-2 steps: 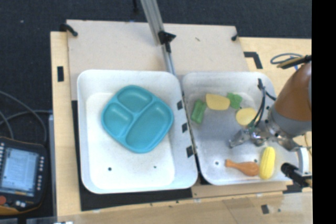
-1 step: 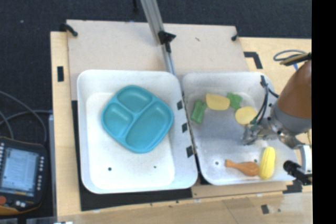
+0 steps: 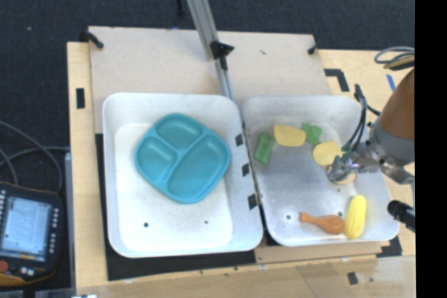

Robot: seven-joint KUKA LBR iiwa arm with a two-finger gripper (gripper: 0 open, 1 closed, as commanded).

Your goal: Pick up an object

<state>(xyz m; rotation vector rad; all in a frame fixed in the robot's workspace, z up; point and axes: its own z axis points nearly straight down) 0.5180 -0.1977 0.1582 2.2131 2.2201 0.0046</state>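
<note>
Tray [image 3: 183,158], blue with three compartments, lies in the left bin [image 3: 126,234]. Right bin [image 3: 286,227] holds a green block [image 3: 264,148] at its left side, then a yellow piece [image 3: 289,135] touching a small green piece [image 3: 312,131], a second yellow piece [image 3: 325,153], and near the front an orange drumstick [image 3: 323,222] beside a corn cob [image 3: 355,215]. Gripper [image 3: 340,171] sits low just beside the second yellow piece, grip state cannot be told.

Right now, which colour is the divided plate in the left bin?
Light blue, turquoise. The divided plate shows best in the camera view.
</note>
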